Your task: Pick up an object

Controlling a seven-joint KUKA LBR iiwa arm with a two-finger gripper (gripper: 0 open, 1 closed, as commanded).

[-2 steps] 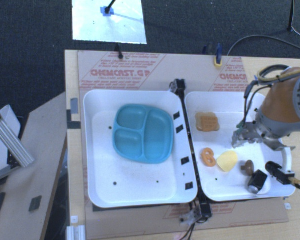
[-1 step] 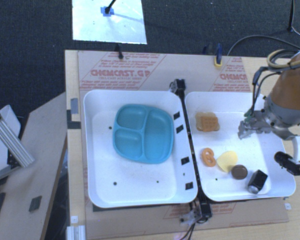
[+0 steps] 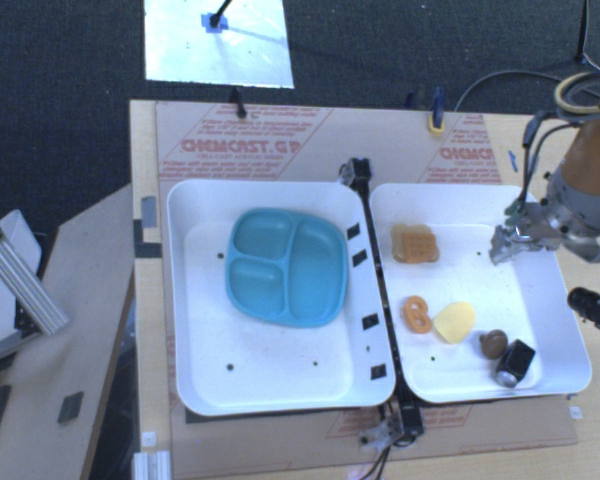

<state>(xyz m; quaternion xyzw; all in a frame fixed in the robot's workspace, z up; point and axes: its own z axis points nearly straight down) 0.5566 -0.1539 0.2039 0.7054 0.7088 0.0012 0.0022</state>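
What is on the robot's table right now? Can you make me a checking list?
Surface: two white bins side by side, left bin and right bin, on a printed board.
Job's things: in the right bin, tan toast piece, orange pretzel-like piece, pale yellow piece, brown round piece, small black block.
Clutter: blue divided plate in the left bin.
Grippers: gripper over the right bin's far right side, holding nothing seen.
Cables: grey cable behind the bench.
Surroundings: dark carpet, white square sheet.

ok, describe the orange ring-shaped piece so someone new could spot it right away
Start at the right bin, the one the gripper is over. Near its left wall, below the tan square piece, sits the orange ring, just left of the pale yellow piece. It is the only bright orange item with a hole.
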